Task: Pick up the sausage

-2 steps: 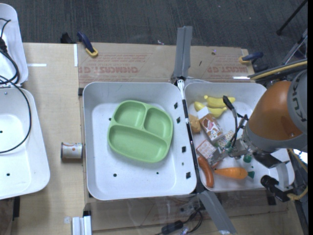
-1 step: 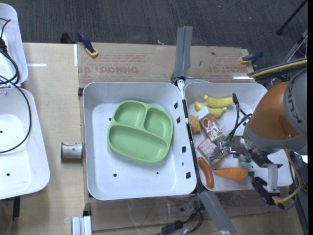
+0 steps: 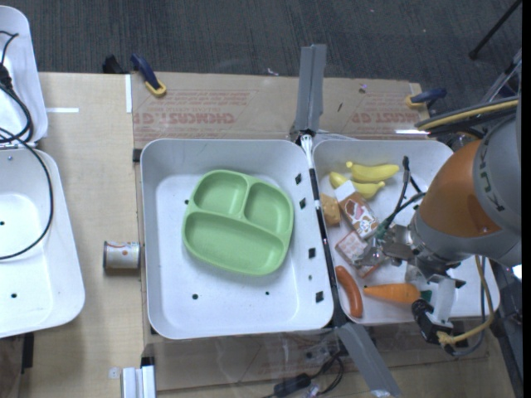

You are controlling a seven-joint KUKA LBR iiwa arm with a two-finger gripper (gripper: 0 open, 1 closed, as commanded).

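Sausage (image 3: 349,291) at right bin's (image 3: 332,152) front, gripper (image 3: 375,251) just beside.

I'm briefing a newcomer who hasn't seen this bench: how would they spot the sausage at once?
Look in the right-hand white bin, at its near-left corner beside the wall shared with the other bin. The sausage lies there, a short reddish-orange link with rounded ends. The carrot next to it is brighter orange and tapers to a point.

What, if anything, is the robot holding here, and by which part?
It cannot be told. The end effector hangs over the packets in the right bin; the sausage lies apart, untouched.
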